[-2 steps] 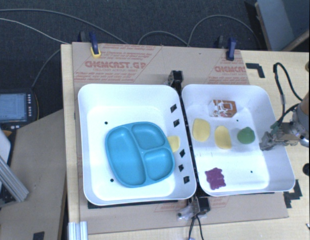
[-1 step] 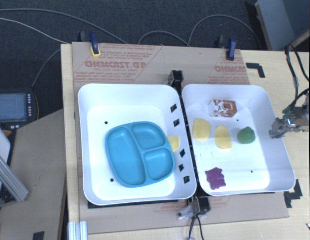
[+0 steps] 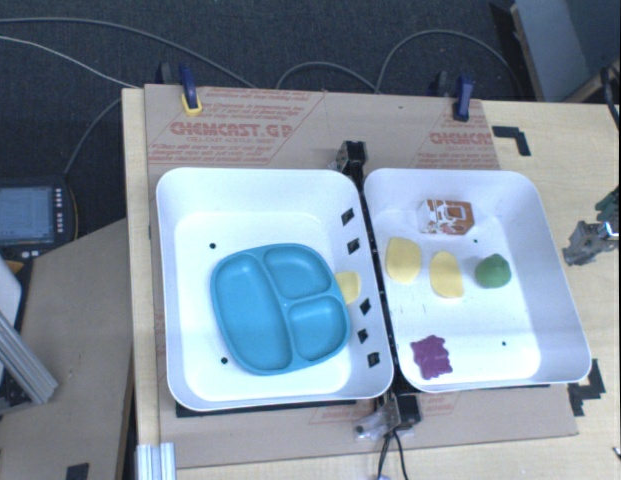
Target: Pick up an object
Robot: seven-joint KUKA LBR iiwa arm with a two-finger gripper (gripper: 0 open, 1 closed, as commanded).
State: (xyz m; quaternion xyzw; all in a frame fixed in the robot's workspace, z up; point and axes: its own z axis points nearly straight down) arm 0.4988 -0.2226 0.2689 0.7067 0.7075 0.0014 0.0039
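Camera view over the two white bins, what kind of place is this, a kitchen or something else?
Likely a robotics lab test bench, not a kitchen: clamps pin a board, cables cross the floor, toy food fills the right bin.

Fixed overhead camera, slanted down on bins [image 3: 290,183]

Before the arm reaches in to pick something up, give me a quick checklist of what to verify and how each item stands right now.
1. Pickable objects present in right bin: ok; green piece, two yellow pieces, purple piece, brown-and-white packet.
2. Objects spaced apart: ok for green and purple; the yellow pair sits close together.
3. Pincer position: not ok; at the frame's right edge, outside the bin.
4. Pincer open: cannot tell.
5. Left bin: blue divided tray covers much of the floor; small yellow piece tucked beside it, awkward to reach.
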